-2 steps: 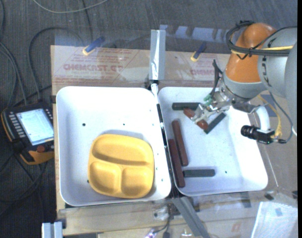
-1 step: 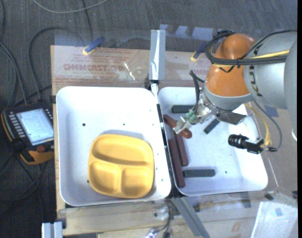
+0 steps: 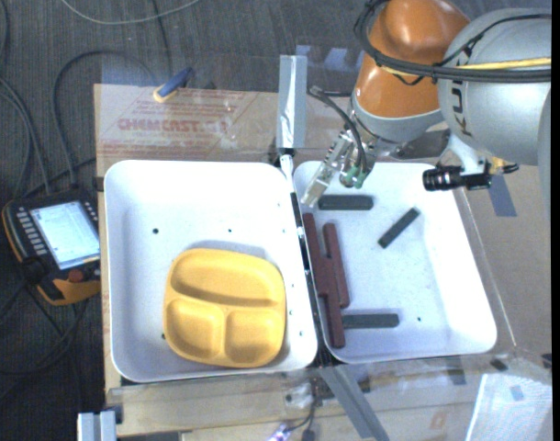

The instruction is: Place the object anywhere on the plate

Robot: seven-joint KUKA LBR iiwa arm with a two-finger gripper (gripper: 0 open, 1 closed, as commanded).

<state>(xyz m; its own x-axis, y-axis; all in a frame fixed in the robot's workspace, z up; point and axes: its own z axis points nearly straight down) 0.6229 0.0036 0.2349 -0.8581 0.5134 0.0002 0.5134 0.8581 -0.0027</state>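
A yellow divided plate [image 3: 227, 307] lies in the left white bin [image 3: 133, 246], towards its front. The right bin [image 3: 454, 292] holds three dark grey bars: one flat near the back left [image 3: 345, 203], one tilted in the middle [image 3: 398, 228], one near the front [image 3: 370, 320]. Long brown sticks [image 3: 332, 266] lie along that bin's left wall. My gripper [image 3: 333, 180] hangs over the back left corner of the right bin, just above the back bar. Its fingers stand apart, open, with nothing between them.
The ridge between the two bins [image 3: 301, 246] runs right beside the brown sticks. A tablet [image 3: 58, 232] and cables lie left of the bench. A cardboard sheet [image 3: 179, 127] sits behind the left bin.
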